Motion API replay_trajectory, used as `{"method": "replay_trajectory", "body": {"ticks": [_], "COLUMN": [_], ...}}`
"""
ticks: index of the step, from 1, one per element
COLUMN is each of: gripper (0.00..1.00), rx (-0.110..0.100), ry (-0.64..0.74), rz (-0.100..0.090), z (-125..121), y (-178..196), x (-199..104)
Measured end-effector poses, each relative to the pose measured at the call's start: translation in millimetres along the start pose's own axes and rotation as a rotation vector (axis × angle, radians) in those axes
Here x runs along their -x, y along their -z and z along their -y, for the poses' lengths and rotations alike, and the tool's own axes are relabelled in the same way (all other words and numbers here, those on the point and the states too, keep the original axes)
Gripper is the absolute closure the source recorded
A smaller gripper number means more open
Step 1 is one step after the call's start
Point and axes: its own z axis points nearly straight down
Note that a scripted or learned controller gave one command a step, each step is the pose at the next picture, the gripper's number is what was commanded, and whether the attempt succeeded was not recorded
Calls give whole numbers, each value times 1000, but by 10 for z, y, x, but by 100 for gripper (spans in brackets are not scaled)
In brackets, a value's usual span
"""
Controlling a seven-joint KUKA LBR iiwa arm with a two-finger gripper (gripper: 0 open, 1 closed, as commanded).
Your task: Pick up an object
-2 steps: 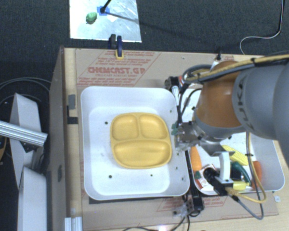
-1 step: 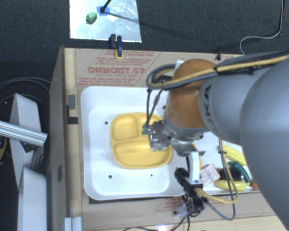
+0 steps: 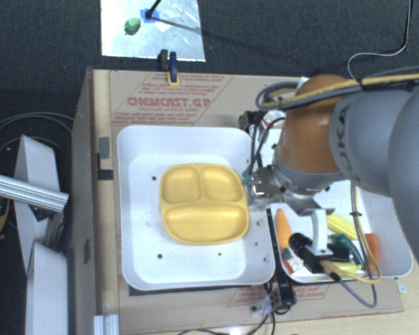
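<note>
The grey arm with its orange band (image 3: 311,135) hangs over the right bin (image 3: 398,260) and hides most of it. My gripper (image 3: 295,202) points down at that bin's left side, just above an orange carrot-like piece (image 3: 282,227) lying by the left wall. To the right lie a yellow corn-like piece (image 3: 342,223), a green piece (image 3: 347,242) and another orange piece (image 3: 371,246). I see nothing held.
The left bin (image 3: 143,257) holds a yellow divided plate (image 3: 202,202) in its middle. Cardboard (image 3: 174,100) lies under both bins. A metal rail (image 3: 28,190) and cables sit off the bench to the left.
</note>
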Motion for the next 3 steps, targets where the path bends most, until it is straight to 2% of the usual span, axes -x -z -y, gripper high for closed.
{"method": "replay_trajectory", "body": {"ticks": [1, 2, 3], "gripper": [100, 100, 100], "rx": [-2, 0, 0], "ry": [2, 0, 0], "rz": [-2, -1, 0], "z": [6, -28, 112], "y": [-289, 116, 63], "x": [-993, -483, 273]}}
